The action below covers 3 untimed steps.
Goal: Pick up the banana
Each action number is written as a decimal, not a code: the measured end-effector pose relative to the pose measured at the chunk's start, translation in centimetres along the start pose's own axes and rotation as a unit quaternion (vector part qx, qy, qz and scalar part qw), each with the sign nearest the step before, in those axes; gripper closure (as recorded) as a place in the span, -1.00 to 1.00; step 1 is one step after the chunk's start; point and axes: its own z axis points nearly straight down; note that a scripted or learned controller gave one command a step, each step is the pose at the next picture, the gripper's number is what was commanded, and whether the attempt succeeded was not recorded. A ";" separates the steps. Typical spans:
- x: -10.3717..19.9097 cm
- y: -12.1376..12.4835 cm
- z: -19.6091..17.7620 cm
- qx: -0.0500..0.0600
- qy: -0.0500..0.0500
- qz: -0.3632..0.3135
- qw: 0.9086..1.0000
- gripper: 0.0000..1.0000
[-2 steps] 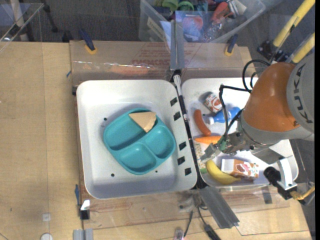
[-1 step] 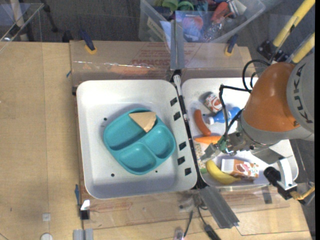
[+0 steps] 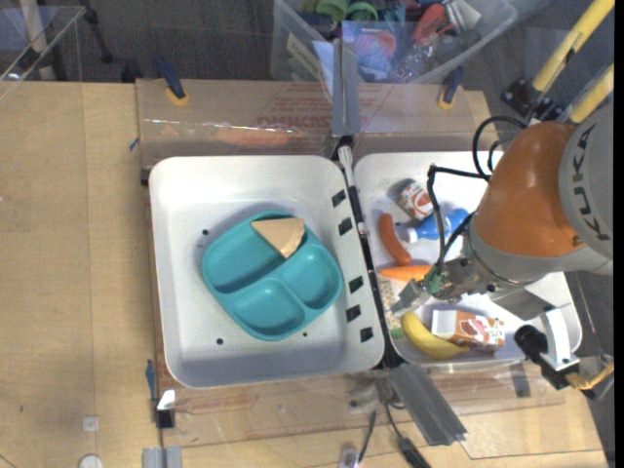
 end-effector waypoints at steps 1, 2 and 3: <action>-7.0 -2.0 8.1 0.000 0.000 -0.064 0.998 -1.00; -7.0 -2.0 7.2 0.000 0.000 -0.062 0.998 1.00; -3.4 6.7 -0.1 -0.001 0.000 -0.086 0.996 1.00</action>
